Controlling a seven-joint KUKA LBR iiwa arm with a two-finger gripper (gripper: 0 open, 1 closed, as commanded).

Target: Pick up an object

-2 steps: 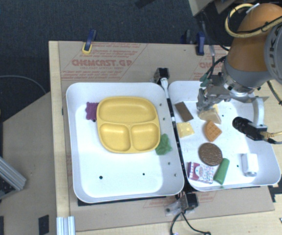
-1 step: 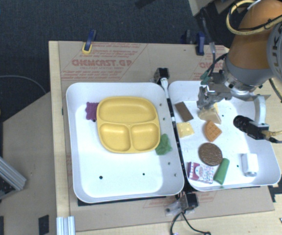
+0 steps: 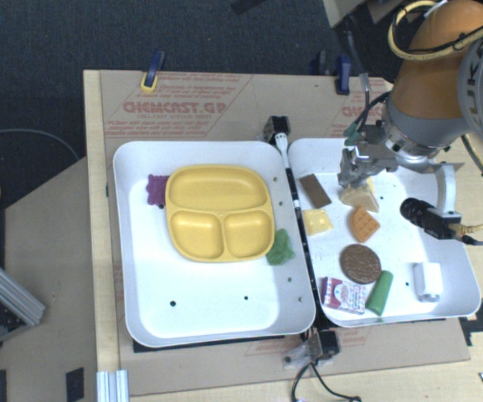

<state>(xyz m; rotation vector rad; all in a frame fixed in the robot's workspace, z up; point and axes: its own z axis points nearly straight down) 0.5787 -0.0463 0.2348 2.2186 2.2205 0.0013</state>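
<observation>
Two white bins sit side by side on my bench, and the arm (image 3: 442, 65) reaches in from the right over the right bin (image 3: 454, 296). The gripper (image 3: 357, 174) hangs low at the upper middle of that bin, right above a pale wedge-shaped piece (image 3: 360, 197) — whether it touches the piece I cannot tell, and I cannot tell from this angle whether it grasps anything.

Around it in the right bin I see a brown rectangular bar (image 3: 314, 190) just left of the gripper, a pale yellow cheese-like block (image 3: 316, 221) below the bar, an orange waffle-textured piece (image 3: 364, 224) just beneath the pale wedge, and a round brown cookie (image 3: 362, 263) lower still. Near the bin's front edge lie a red-and-white packet (image 3: 344, 295) and a green cylinder (image 3: 381, 293), touching or nearly so. A small white cylinder (image 3: 428, 280) rests toward the right side, apart from the rest.

In the left bin (image 3: 141, 308) a yellow divided tray (image 3: 221, 211) lies flat, with a purple item (image 3: 156, 189) at its left edge and a green leafy item (image 3: 280, 248) at its lower right corner — both just beside it.
</observation>
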